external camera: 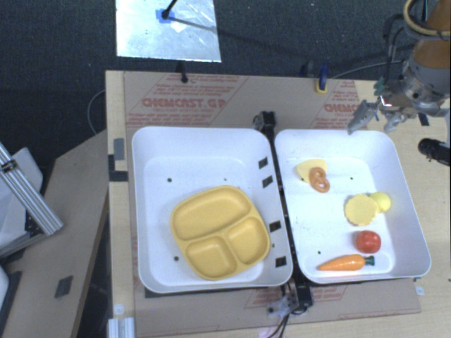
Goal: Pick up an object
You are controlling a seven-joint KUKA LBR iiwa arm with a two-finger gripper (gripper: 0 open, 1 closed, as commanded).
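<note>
Gripper [375, 116] open, holding nothing, above right bin's [405, 189] far rim. Candidates inside: tomato [367, 241], carrot [342, 263], yellow disc [361, 210]. Suggest the tomato: it stands apart, so centre over it and descend straight, fingers clear of the carrot.

Objects in my right bin [405, 189], listed from far end to near end:

1. Pale yellow wedge [309, 169] lying flat, with an orange pretzel-like ring [320, 182] resting on its near edge.
2. Flat yellow disc [360, 210] with a ruffled rim, touching a small round yellow piece [380, 201] on its right.
3. Red tomato [367, 241], round, just near of the disc and apart from it.
4. Orange carrot [342, 263] with green stem end pointing right, lying lengthwise along the near wall, just below the tomato.
</note>
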